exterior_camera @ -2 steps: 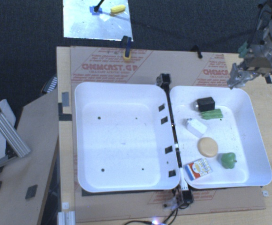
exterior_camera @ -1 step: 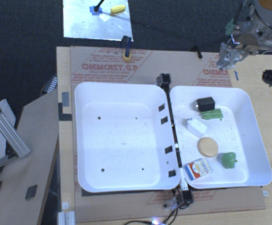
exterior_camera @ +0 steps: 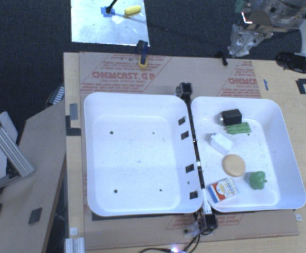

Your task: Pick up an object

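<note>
While the hand (exterior_camera: 241, 40), grip state unclear, hovers beyond the bins, a round tan disc (exterior_camera: 233, 165) lies in the glossy right bin (exterior_camera: 287, 141).

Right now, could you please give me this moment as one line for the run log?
arm: raised beyond bins, top right | gripper: holds nothing seen | right bin: black block, green piece, tan disc, green pepper, small carton

2 white bins (exterior_camera: 137, 101) sit side by side on a brown board (exterior_camera: 158, 70). A metal plate (exterior_camera: 89, 20) lies beyond it on dark carpet (exterior_camera: 26, 30).
</note>
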Motion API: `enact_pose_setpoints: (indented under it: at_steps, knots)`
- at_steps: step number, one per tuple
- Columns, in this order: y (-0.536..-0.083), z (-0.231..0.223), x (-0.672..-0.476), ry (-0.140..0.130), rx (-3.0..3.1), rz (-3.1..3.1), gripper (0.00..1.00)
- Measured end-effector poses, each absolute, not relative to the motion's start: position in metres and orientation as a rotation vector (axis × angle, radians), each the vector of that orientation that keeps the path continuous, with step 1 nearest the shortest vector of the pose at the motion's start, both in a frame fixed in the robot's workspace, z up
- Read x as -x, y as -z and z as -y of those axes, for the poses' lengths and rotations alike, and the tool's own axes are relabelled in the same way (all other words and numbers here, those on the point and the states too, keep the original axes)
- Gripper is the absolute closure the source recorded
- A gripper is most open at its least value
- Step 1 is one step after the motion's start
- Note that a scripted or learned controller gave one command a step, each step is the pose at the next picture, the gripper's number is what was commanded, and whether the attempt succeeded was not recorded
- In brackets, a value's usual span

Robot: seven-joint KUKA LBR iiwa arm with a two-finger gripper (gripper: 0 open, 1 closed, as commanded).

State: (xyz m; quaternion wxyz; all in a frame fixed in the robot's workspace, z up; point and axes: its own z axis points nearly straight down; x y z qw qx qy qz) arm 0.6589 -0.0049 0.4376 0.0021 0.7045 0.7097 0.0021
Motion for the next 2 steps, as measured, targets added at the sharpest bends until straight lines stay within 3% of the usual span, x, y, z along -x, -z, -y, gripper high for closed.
enact_pose_setpoints:
  at_steps: [2]
  knots:
    - [-0.4715, -0.0093, -0.6687, -0.003, -2.213, -2.225, 1.00]
